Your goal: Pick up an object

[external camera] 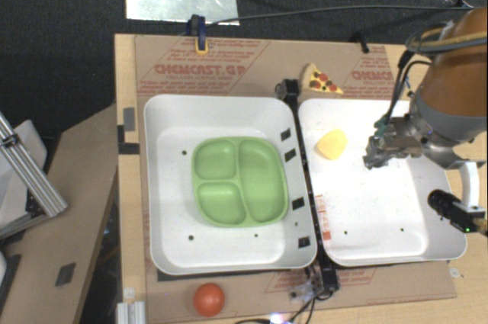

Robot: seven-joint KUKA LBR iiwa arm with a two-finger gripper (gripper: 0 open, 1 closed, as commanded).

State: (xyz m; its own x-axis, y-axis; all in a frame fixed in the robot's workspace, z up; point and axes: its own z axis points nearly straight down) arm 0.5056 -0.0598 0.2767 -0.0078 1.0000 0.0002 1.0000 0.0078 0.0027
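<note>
- Camera view: the gripper [379, 152] hung low over the right bin [396, 238], reaching in from the right under the orange-banded arm [456, 90].
- How far its fingers stood apart, I couldn't tell; they were a dark blur from up here, and nothing showed between them.
- The thing to watch was the yellow object [332, 144], lying on the bin floor to the gripper's left, near it but apart, a strip of white showing between them.
- That lump ran longest on a slant, top right to bottom left.
- By my reckoning the coming move was a short shift leftward, then down.
- Further left of the gripper, the green divided plate [239, 181] sat in the left bin [171, 238], well apart.
- An orange ball [208, 299] and a pizza-slice toy [322, 80] lay outside both bins.
</note>
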